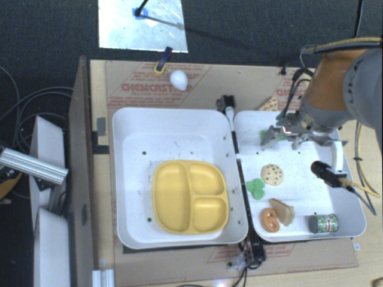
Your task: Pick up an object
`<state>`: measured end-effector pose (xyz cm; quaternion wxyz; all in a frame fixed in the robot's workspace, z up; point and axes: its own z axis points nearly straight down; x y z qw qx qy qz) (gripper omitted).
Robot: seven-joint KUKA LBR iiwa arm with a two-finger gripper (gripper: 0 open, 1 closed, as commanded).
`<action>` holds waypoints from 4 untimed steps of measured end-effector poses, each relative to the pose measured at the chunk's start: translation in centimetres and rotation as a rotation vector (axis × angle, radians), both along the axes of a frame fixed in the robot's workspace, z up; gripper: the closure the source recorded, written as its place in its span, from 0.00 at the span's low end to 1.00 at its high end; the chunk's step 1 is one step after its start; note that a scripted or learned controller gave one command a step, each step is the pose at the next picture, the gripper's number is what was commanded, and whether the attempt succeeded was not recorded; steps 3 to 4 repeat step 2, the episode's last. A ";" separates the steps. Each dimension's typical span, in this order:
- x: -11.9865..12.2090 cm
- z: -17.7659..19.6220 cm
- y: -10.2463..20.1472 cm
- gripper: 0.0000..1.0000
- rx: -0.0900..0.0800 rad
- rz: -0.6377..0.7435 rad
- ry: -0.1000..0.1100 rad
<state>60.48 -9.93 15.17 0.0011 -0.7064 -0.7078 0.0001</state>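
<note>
Two white bins sit side by side on the brown surface (134, 88). The left bin (128, 142) holds a yellow plate (190, 196) with three parts. The plate lies flat near the front of that bin.

The right bin (299, 190) holds the small things to pick from. A round cookie (272, 174) with dark dots lies near the middle. A little green thing (256, 188) lies just beside it, close to the wall between the bins. Toward the front sits an orange pretzel (270, 221), and a tan wedge (283, 211) touches it. A small green can (324, 223) lies on its side in the front right corner, well apart from the rest.

The grey arm (344, 91) with its orange band comes in from the right. Its gripper (270, 136) is over the back part of the right bin, behind the cookie and apart from it. I cannot tell if the gripper is open or closed. I cannot tell how high it is over the bin floor.

Behind the bins, a white ball (178, 79) rests on the surface. A small yellow and blue thing (161, 61) lies near the ball. Farther back lies a shiny silver sheet (142, 14).
</note>
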 end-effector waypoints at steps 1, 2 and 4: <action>-3.3 -7.1 -1.4 0.00 0.000 -0.004 0.002; -3.0 -5.7 -1.3 1.00 -0.001 0.000 -0.005; -3.0 -5.7 -1.3 1.00 -0.001 0.000 -0.005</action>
